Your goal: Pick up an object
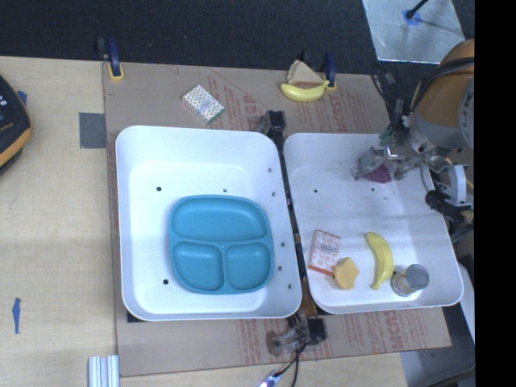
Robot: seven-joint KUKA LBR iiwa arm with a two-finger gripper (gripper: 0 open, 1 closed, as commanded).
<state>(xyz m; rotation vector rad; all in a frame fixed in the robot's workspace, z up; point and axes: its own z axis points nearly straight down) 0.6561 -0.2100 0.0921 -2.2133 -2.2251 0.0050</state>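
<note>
Claw over a purple thing

The claw (pixel 377 166) sits on a purple object (pixel 379 174); its grip is unreadable, so a lift may come up empty.

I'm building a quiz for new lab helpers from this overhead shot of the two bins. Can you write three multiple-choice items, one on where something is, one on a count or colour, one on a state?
1. Where does the blue divided tray lie?
A. in the left bin
B. in the right bin
C. on the cardboard behind the bins

2. How many compartments does that tray have?
A. two
B. three
C. five

3. How does the small tin can sit in the right bin?
A. apart from everything
B. on top of the sachet
C. beside the lower end of the banana, in the near right corner

Key:
1 A, the tray rests on the floor of the left bin.
2 B, one long section above two smaller ones.
3 C, the can sits right next to the banana tip, while the red and white sachet lies further left.
</note>
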